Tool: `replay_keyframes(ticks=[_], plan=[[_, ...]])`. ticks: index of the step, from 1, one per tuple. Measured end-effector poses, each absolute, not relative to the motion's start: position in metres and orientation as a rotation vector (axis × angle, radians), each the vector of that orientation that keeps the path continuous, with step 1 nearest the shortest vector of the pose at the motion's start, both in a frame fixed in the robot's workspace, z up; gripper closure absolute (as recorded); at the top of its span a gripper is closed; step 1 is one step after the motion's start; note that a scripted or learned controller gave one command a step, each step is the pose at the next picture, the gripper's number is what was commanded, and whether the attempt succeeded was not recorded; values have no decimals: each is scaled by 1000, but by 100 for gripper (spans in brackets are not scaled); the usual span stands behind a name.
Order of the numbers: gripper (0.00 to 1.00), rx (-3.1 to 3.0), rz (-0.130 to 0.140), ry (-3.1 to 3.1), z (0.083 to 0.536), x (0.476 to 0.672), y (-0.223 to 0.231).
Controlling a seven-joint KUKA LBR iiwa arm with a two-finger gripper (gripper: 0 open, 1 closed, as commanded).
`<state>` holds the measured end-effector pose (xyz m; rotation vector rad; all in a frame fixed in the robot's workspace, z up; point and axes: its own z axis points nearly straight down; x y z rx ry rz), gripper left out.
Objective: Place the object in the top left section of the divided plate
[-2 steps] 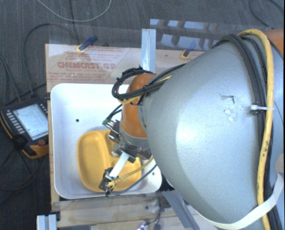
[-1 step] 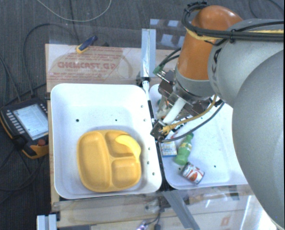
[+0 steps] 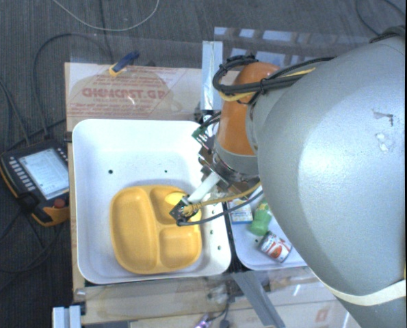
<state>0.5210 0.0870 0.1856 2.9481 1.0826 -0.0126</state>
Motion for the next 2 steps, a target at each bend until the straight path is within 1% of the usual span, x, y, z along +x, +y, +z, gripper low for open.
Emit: replay_keyframes(ticks=[1,2], plan=[[100,2990,-13,961,183,503,127],[100,3012,-7,879,282,484,121]])
